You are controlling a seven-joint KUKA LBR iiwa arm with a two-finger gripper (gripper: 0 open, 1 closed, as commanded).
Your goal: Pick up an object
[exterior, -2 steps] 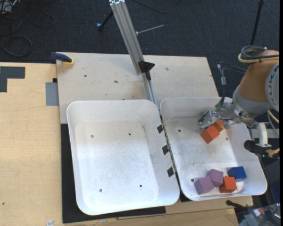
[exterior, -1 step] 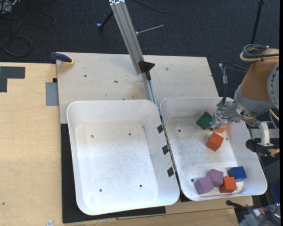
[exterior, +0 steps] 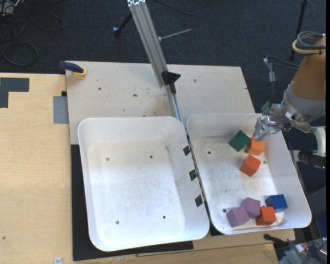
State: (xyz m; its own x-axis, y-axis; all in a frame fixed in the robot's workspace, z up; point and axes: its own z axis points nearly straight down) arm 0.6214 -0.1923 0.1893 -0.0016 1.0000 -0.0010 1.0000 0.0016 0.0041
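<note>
The gripper [exterior: 260,137] is low in the right bin [exterior: 300,194] — seemingly touching an orange cube [exterior: 257,146] beside the green cube [exterior: 239,141] — its grasp I cannot tell.

Arm [exterior: 308,87] enters from right, orange band above wrist. Wrist angled down-left. Gripper [exterior: 261,135] low at right bin's upper right, tip pointing down; finger state unclear.
</note>
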